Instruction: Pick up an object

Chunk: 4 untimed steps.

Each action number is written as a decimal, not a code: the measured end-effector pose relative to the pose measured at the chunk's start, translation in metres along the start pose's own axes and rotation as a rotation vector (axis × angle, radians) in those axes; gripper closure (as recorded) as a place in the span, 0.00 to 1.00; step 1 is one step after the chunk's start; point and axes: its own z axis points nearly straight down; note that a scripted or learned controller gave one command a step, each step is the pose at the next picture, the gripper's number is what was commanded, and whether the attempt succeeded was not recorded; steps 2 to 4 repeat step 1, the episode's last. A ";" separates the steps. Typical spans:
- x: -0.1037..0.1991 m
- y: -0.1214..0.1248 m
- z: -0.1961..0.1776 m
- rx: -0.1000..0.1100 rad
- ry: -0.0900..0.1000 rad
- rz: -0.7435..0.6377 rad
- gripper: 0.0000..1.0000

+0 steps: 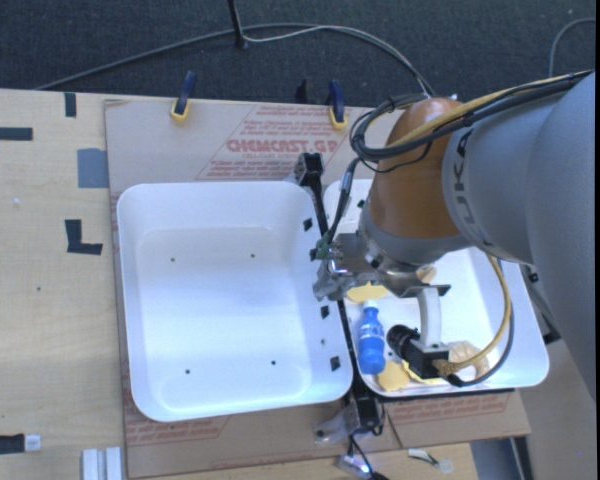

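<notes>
My gripper [372, 280] hangs low over the near left part of the right bin [525, 368], mostly hidden under the grey and orange wrist. A blue bottle with a white cap [370, 340] lies along the bin's left wall, just in front of the gripper. A flat yellow piece [366, 293] shows right at the gripper, between it and the bottle; whether it is touched is hidden. Another yellow object [394, 374] lies at the bin's near edge, and a tan object [462, 352] lies to its right.
The left bin [140, 268] sits beside the right one, their walls meeting at a ridge with black clips [325, 258]. The arm covers the far half of the right bin. Blue clamps [184, 96] hold the cardboard at the back.
</notes>
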 end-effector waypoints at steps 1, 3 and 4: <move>0.053 -0.004 -0.012 0.000 0.000 -0.001 1.00; 0.053 -0.004 -0.012 0.000 0.000 -0.001 1.00; 0.053 -0.004 -0.012 0.000 0.000 -0.001 1.00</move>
